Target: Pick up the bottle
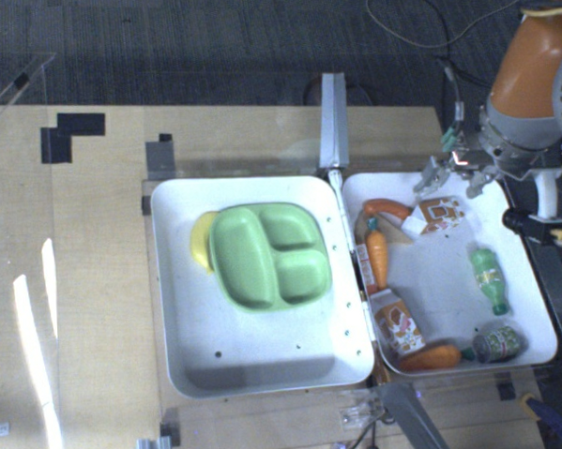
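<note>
The green bottle lies in the right bin, well apart from the gripper, whose jaws are spread and hold nothing.

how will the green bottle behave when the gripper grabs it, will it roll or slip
The bottle lies on its side on the right bin's flat floor, so a nudge would probably roll it. Its rounded, shiny body looks slippery for two fingers. It appears small, likely light and fairly stiff. The gripper hangs above the bin's far edge.
</note>
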You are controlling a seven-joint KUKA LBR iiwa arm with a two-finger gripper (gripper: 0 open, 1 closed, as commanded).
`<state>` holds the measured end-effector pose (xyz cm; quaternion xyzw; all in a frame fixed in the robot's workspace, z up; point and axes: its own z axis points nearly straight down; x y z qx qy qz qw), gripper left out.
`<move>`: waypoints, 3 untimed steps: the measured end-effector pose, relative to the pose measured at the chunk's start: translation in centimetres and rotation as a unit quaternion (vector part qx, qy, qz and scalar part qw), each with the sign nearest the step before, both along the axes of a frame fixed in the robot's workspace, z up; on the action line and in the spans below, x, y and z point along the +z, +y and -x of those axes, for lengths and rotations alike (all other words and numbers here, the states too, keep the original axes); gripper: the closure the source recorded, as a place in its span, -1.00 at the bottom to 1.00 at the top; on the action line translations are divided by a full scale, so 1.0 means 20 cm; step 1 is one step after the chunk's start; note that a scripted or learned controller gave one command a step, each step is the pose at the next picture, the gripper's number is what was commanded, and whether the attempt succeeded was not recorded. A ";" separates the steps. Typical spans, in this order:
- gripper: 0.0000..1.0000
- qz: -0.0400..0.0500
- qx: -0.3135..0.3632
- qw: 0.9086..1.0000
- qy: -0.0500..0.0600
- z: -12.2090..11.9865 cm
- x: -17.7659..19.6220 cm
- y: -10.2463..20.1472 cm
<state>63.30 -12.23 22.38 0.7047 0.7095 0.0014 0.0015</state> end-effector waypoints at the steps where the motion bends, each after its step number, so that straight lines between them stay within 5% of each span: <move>1: -1.00 0.000 -0.068 0.998 0.000 0.24 -0.24 -0.26; 2: -1.00 0.000 0.033 0.999 0.000 0.51 -0.39 -0.39; 3: 1.00 0.001 0.034 0.999 -0.003 0.49 -0.33 -0.39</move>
